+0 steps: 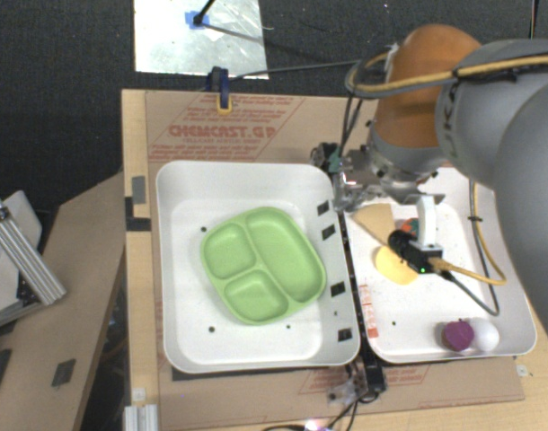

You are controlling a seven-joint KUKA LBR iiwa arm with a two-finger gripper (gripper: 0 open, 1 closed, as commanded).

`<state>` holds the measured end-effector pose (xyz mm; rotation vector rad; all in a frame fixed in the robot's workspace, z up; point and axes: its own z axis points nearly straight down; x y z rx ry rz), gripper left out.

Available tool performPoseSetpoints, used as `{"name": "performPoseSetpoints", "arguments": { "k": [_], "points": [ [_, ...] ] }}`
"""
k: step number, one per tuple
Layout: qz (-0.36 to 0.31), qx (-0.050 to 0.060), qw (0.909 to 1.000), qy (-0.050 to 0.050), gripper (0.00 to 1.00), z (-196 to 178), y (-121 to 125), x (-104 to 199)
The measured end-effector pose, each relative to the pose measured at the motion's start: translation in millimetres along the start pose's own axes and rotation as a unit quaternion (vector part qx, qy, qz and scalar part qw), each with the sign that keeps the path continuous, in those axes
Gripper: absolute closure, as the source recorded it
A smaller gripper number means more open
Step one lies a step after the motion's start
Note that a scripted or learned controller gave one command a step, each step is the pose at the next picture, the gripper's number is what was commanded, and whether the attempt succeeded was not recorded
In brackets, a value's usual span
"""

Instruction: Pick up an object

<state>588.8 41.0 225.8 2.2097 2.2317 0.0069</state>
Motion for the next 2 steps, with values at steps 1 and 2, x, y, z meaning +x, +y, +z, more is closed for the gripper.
{"name": "performPoseSetpoints", "arguments": {
  "k": [1, 2],
  "points": [
    [0.0, 0.0, 1.0, 0.0, 1.0, -6.7, 29.5, 53.4],
    [0.002, 0.001, 1.0, -0.001, 0.0, -6.2, 28.5, 49.4]
  ]
}}
